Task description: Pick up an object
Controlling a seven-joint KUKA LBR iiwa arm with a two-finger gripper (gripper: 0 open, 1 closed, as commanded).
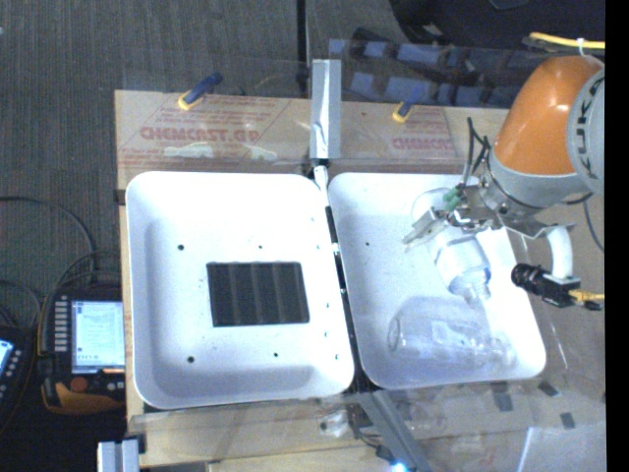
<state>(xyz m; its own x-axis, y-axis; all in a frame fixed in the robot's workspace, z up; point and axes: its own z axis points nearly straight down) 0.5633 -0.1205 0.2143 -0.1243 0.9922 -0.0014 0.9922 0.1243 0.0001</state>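
Clear plastic clutter (447, 332) crowds the right bin's (373, 264) near corner; its left half lies open.

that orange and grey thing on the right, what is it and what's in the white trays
It is a robot arm, seen by one camera fixed above the bench and looking down at a slant. The arm reaches in from the right. Its end effector hangs over the right bin, close to a clear plastic bottle; I cannot tell if it grips that. Nearer the front of that bin lies another clear plastic item, hard to make out. The left bin holds a flat dark ribbed rectangle. The job is to pick up one object.
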